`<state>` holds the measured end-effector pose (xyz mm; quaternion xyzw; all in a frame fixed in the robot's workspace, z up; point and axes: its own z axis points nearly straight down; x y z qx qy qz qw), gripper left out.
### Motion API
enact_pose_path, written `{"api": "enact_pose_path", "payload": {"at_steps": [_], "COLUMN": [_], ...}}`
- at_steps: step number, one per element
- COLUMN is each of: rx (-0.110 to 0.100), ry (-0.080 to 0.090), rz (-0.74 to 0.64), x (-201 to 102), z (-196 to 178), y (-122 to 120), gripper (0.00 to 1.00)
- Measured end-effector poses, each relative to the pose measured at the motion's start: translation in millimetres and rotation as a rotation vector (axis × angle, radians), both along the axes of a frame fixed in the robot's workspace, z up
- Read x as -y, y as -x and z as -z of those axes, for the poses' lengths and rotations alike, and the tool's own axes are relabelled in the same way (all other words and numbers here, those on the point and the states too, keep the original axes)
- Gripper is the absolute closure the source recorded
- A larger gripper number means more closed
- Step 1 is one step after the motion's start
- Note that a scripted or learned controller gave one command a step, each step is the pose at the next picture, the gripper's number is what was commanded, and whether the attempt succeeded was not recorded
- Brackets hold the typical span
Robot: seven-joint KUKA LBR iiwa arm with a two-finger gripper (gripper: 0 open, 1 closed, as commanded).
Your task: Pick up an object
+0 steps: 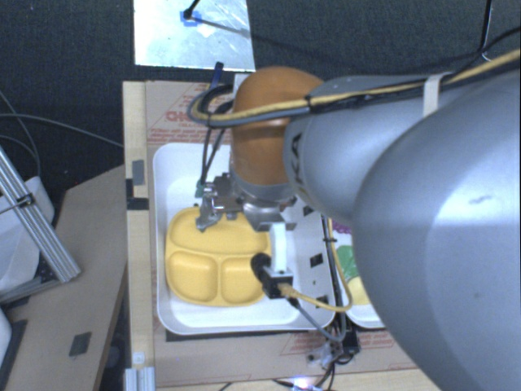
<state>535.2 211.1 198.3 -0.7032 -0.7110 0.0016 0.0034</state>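
A yellow divided plate point(207, 263) with three compartments lies in the left white bin point(175, 173), toward its front. The arm comes in from the right and its orange band and wrist hang over the back of that bin. The gripper point(218, 208) points down at the plate's far edge, just above or at its rim. Its fingers are hidden under the wrist and the metal bracket, so I cannot see whether anything is between them.
The right bin point(362, 314) is mostly covered by the arm; a green and pink thing point(346, 259) shows at its left side. A cardboard sheet point(175, 108) lies under the bins. A shiny metal plate point(191, 23) lies behind the bench.
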Motion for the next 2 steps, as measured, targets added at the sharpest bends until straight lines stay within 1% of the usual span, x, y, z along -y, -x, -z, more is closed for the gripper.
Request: {"api": "enact_pose_path", "payload": {"at_steps": [1, 2], "rx": [0.008, 0.017], "ry": [0.001, 0.000], "rz": [0.005, 0.005], "x": [4.2, -15.9], "z": [-11.7, 96.7], "y": [-5.5, -138.0], "gripper": [1.00, 1.00]}}
